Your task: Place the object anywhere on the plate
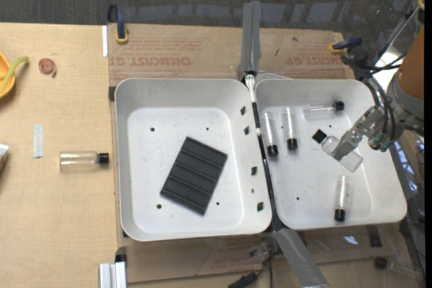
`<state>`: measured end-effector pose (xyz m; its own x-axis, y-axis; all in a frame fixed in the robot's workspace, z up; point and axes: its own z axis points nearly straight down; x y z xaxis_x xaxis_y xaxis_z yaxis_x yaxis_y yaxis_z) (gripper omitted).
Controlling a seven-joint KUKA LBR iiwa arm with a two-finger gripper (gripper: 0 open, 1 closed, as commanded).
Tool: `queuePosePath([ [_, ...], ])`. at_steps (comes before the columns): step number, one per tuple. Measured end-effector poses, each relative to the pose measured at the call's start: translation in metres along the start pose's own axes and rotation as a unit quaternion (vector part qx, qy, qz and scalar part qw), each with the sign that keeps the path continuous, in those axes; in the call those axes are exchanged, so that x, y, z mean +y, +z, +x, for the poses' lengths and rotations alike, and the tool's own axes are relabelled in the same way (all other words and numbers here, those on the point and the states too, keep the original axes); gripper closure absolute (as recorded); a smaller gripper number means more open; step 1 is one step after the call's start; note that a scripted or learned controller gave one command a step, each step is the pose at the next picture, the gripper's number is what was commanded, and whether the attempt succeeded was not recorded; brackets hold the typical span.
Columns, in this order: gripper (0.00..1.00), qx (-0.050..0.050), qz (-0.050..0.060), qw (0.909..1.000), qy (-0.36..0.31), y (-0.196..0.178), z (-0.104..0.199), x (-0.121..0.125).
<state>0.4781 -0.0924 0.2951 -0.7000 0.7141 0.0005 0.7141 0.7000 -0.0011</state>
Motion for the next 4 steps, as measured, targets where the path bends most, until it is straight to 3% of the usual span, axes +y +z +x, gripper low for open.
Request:
queuePosePath([
  [1,1.0,0.0,0.0,0.9997,0.023,0.019,0.088,0.087],
  [2,1.0,0.001,0.001,0.9928,-0.12,0.05,0.159,0.155],
  [3,1.0,0.0,0.0,0.9903,-0.139,0.097,0.2,0.247],
  [4,1.0,0.0,-0.003,0.9862,-0.165,0.201,0.231,0.227],
])
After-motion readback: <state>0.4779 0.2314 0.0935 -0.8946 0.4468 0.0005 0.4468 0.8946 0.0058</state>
